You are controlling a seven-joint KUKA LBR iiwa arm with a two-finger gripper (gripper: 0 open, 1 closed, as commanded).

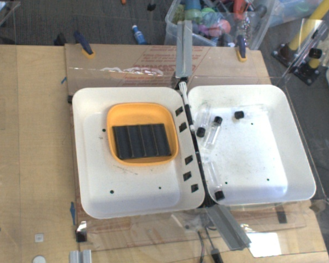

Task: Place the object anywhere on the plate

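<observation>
Already block [141, 141] lies on plate [116, 115], left bin [93, 193]. Looks done. Pincer open or shut: cannot tell.

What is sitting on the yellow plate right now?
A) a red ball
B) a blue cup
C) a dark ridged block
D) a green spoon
C: a dark ridged block lies flat on the yellow plate, which sits in the left bin.
</observation>
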